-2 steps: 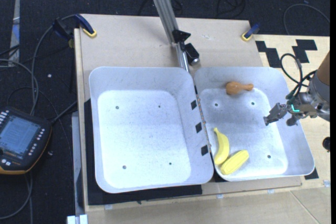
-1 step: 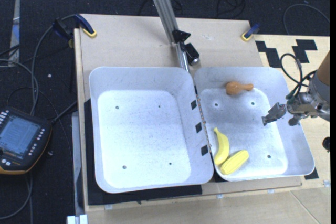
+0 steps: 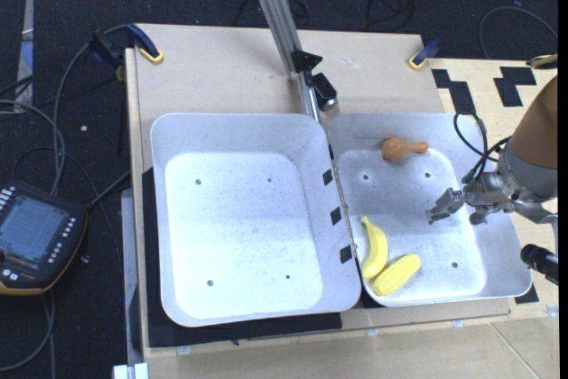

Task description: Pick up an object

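The right bin (image 3: 497, 275) holds three items. An orange drumstick-shaped toy (image 3: 402, 148) lies near its far wall. A yellow banana (image 3: 374, 246) rests along the bin's left side, and a yellow corn-like piece (image 3: 396, 274) lies just beside it toward the front. My gripper (image 3: 450, 207) hangs over the right part of this bin, reaching in from the right, with nothing seen between its fingers. It is to the right of the banana and nearer than the drumstick.
The left bin (image 3: 169, 191) sits beside the right one on the wooden bench. A slanted metal pole (image 3: 277, 4) with a clamp rises behind the bins. A handheld pendant (image 3: 31, 235) lies on the floor at left.
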